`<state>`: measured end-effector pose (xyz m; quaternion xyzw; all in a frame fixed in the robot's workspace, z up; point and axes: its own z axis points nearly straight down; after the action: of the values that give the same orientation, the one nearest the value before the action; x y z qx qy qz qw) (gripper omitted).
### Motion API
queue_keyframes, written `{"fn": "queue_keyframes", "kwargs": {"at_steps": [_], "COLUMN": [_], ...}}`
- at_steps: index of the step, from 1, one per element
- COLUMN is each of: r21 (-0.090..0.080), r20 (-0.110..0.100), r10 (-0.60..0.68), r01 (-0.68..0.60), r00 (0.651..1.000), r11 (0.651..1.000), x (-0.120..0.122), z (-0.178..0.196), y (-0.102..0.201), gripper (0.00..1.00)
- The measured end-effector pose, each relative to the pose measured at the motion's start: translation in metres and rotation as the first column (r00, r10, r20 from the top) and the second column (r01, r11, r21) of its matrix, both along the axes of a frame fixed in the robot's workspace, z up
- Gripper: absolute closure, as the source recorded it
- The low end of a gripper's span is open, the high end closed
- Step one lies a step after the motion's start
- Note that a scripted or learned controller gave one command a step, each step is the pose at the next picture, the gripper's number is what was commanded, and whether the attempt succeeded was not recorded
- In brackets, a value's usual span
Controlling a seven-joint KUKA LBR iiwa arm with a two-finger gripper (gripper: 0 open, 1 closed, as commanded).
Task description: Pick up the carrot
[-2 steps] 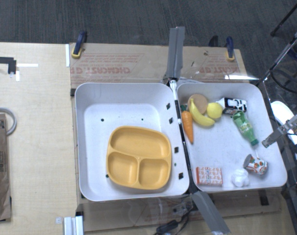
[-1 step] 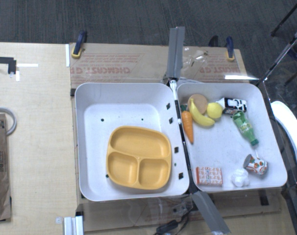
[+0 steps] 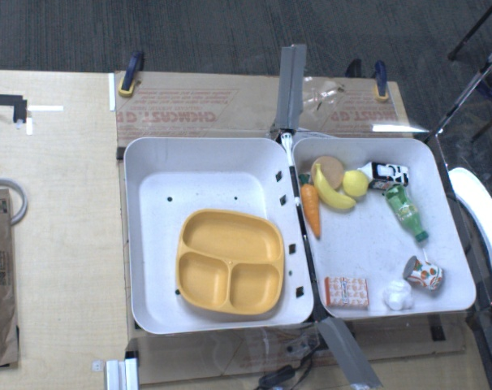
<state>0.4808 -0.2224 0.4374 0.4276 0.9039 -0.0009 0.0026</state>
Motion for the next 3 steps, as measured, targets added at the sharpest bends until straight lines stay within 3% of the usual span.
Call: {"fn": "queue_keyframes", "kwargs": {"at_steps": [1, 2, 3], "r21": [0.003, 0.004, 0.003], "r20": [-0.004, -0.005, -0.006], "r10": [-0.06, 0.003, -0.115], "r01": [0.06, -0.003, 0.115], "r00": [0.998, 1.0, 0.993], "r11": [0.998, 1.0, 0.993], "x": [-0.002, 0.018, -0.003], "z": [-0.107, -0.224, -0.247], "y": [0.061, 0.146, 0.234], "gripper": [1.0, 1.0, 1.0]}}
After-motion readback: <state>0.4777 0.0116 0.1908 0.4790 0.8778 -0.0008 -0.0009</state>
